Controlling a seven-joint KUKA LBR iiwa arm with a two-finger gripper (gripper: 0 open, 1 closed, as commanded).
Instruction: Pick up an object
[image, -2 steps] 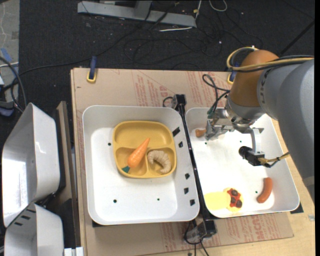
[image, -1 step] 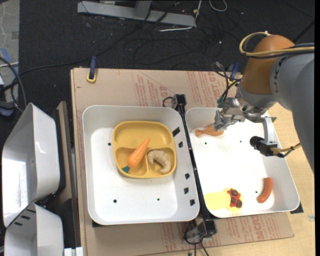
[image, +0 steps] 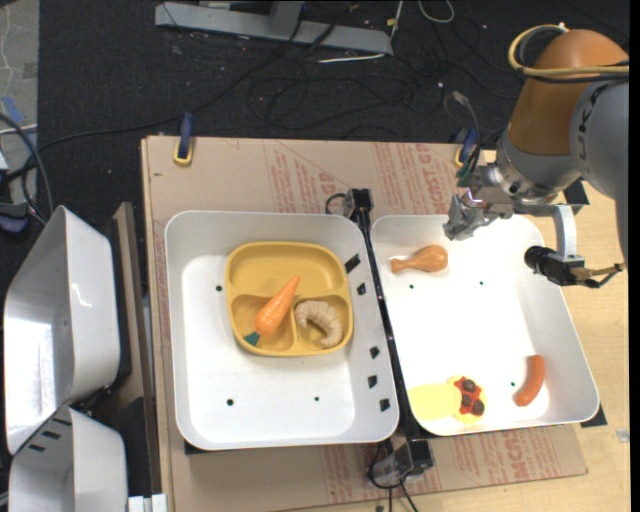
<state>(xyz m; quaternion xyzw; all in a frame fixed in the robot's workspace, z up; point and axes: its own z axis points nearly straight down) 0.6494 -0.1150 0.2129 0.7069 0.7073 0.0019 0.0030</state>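
In the right bin (image: 560, 310), a pizza slice (image: 450, 398) and a sausage (image: 530, 380) lie near its front edge. Farther back lies a chicken drumstick (image: 421, 261), just left of and below the gripper (image: 462, 222), not touching it. Whether the fingers are apart or together cannot be told. The left bin (image: 200, 390) holds a yellow divided plate (image: 250, 265) with a carrot (image: 277, 306) and a shrimp (image: 320, 320).

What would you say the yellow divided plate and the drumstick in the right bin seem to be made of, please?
Yellow divided plate: probably moulded plastic, matte, judging by its even colour and rounded raised dividers. Drumstick: likely toy plastic or rubber, going by its smooth, uniform orange-tan surface with a faint sheen.
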